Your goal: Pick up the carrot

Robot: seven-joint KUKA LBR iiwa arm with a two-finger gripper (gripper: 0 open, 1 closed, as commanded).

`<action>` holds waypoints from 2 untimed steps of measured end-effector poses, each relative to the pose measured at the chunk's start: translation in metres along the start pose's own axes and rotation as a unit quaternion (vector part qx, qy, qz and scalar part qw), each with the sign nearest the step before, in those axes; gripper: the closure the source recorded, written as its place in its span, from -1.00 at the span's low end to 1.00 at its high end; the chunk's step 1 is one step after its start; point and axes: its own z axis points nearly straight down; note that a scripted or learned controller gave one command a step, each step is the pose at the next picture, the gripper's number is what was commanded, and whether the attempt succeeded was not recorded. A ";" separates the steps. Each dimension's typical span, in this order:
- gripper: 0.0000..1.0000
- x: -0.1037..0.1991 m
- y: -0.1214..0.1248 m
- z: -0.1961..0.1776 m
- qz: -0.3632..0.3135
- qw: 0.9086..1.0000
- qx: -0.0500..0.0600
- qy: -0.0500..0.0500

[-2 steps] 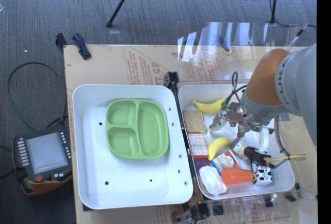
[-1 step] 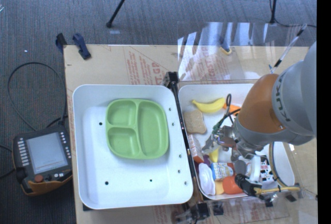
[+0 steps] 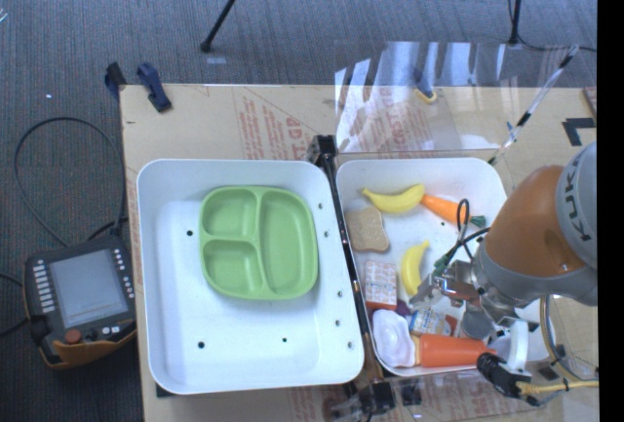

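Low over the clutter in the right bin (image 3: 419,163), lower right of the frame, jaws lost among cables: wide or narrow, cannot tell. Nothing seen held, so grasp and lift judged still to do. Just below, carrot (image 3: 450,350) lying flat by the bin's bottom wall, long axis across the frame, seemingly tapering rightward. Smaller orange piece (image 3: 441,207) beside the upper banana (image 3: 395,200).

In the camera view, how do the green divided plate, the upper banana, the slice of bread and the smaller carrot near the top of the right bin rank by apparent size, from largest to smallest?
1. Green divided plate, by far.
2. Upper banana.
3. Slice of bread: it covers a similar area to the banana, so this order is unsure.
4. Smaller carrot, though the robot's cable hides its right end.
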 end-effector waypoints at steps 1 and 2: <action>-1.00 0.011 0.128 -0.086 -0.047 0.999 -0.005 0.000; -1.00 -0.020 0.172 -0.012 -0.044 0.999 0.001 0.001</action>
